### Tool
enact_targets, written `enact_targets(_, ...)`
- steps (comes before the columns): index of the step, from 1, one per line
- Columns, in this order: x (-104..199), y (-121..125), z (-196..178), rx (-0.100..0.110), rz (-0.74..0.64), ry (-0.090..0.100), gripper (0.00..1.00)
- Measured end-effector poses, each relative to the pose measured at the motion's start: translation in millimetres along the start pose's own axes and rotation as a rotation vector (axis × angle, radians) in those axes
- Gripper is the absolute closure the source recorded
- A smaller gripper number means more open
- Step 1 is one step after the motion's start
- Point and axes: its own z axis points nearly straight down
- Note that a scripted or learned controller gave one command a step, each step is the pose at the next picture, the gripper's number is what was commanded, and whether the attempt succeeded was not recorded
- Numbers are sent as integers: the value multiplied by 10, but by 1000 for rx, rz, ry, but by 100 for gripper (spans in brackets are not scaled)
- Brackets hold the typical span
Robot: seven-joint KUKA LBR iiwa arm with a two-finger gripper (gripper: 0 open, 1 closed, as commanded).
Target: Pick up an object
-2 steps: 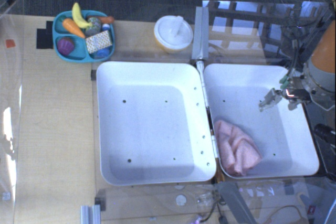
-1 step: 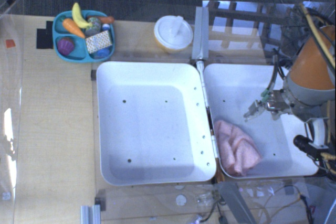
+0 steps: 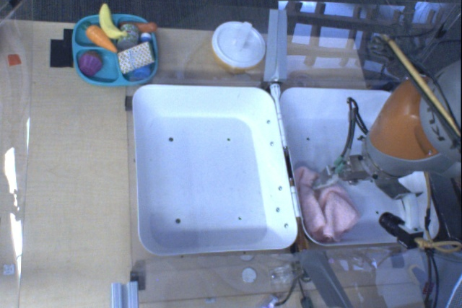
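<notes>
Down at the lower right of the frame, a crumpled pink cloth (image 3: 326, 207) lies in the near left corner of the right bin (image 3: 317, 112), bunched up against that bin's left wall. Right on top of it sits the gripper (image 3: 333, 177), touching the cloth's upper edge, with the grey arm (image 3: 404, 128) and its orange band coming in from the right side; whether the jaws are apart or together, I cannot tell from this angle. To the left, the left bin (image 3: 209, 169) sits side by side with the right one, their rims touching along the centre of the frame. Further back, at upper centre, a white lidded container (image 3: 239, 45) rests on the bench. And up in the upper left, a blue tray (image 3: 114, 49) carries toy food, a yellow banana and an orange carrot among it.
</notes>
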Motion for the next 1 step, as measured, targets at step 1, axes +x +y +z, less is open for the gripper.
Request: enact_targets(1, 134, -162, -8, -6, -36, -3, 0)
